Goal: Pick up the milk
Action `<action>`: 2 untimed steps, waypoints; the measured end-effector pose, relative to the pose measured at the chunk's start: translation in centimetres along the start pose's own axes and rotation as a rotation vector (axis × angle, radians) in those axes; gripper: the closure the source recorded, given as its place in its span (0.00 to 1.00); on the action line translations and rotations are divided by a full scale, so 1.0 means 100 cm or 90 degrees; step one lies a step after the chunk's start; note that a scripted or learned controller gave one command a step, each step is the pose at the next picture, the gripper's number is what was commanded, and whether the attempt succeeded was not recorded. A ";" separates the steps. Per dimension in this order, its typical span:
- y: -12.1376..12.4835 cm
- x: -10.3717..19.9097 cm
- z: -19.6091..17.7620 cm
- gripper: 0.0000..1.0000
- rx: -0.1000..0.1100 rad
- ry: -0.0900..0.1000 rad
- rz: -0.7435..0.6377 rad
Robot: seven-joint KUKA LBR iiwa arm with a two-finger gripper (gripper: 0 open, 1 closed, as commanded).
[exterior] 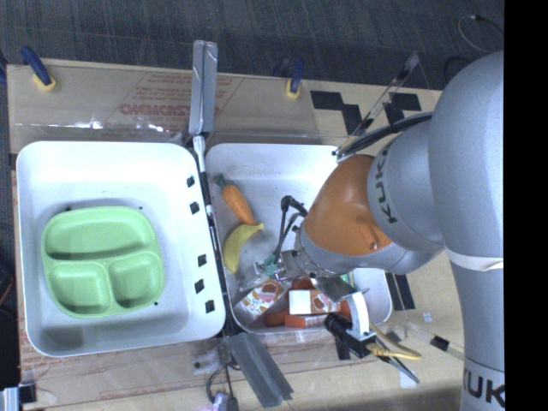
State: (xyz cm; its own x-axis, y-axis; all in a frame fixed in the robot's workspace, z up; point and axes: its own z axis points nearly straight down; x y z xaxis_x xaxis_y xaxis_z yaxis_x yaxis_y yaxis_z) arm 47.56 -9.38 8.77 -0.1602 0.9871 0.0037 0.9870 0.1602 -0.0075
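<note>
Cluttered right bin (257, 157): milk carton (301, 304) lies flat just below the end effector (295, 268), whose grip I cannot tell.

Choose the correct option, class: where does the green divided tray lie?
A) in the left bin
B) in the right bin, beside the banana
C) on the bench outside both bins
A: the green divided tray lies inside the left bin, apart from the banana in the right bin.
</note>
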 end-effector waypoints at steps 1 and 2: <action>0.006 -0.002 -0.011 1.00 -0.007 -0.003 -0.004; 0.008 0.046 -0.104 1.00 -0.003 -0.002 -0.041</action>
State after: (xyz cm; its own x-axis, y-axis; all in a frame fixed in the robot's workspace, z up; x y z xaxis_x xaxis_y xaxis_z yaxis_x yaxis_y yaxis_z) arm 47.65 -4.75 19.13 -0.2228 0.9749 0.0012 0.9749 0.2228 -0.0021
